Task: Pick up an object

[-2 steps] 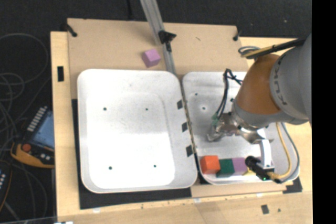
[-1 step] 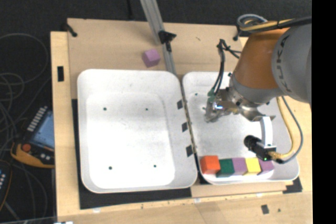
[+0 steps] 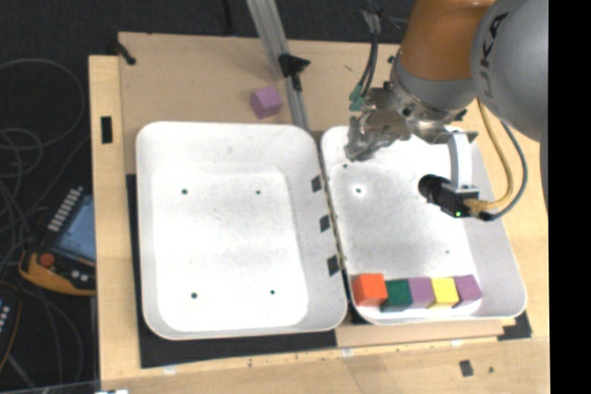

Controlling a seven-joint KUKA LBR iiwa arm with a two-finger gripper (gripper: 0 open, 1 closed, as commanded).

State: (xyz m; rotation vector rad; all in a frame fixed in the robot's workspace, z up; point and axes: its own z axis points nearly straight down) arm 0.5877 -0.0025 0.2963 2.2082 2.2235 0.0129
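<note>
Below and to the right of the gripper (image 3: 360,146), the right bin's floor (image 3: 397,226) lies open — five blocks (image 3: 417,291) crowd only its near wall. A slanted metal pole (image 3: 263,18) stands just to its left.

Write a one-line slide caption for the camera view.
KUKA arm's hand poised at the right bin's far corner, five coloured blocks lined along its near wall, one purple cube on the bench.

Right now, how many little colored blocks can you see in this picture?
6. Five line the right bin's near edge: orange, green, purple, yellow, purple. One purple block sits on the bench beyond the left bin. The arm may hide more.
</note>
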